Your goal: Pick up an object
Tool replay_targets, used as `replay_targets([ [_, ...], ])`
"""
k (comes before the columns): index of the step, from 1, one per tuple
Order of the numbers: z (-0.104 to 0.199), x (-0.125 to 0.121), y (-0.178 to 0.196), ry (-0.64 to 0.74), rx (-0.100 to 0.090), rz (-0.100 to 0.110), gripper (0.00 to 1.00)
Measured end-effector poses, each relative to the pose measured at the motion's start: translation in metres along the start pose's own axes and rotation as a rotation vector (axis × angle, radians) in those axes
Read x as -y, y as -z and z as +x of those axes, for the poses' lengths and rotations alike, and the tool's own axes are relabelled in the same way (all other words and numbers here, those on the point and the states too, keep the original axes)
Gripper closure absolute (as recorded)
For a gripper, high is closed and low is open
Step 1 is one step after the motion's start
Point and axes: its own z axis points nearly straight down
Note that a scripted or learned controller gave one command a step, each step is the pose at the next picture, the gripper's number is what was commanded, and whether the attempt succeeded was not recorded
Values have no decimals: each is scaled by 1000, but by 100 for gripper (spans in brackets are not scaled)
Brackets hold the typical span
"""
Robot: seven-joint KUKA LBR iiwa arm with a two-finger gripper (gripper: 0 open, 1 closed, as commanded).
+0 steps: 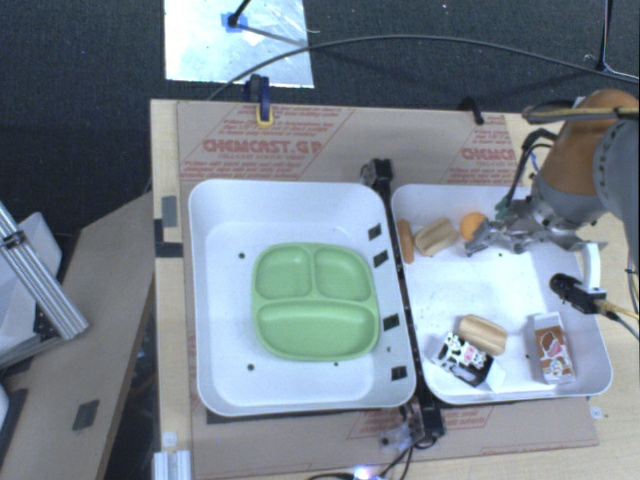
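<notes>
Dark carpet floor (80,88); shiny foil sheet (235,28) top; brown printed board (290,138) on wooden bench (120,298)

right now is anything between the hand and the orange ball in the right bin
Nothing visible does. The hand sits right beside the orange ball, near the far wall of the right bin. The tan block lies on the ball's other side, away from the hand.
</notes>
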Motion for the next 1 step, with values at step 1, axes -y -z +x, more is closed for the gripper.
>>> replay_targets([
  [1, 0, -1, 13, 2, 1, -5, 100],
])
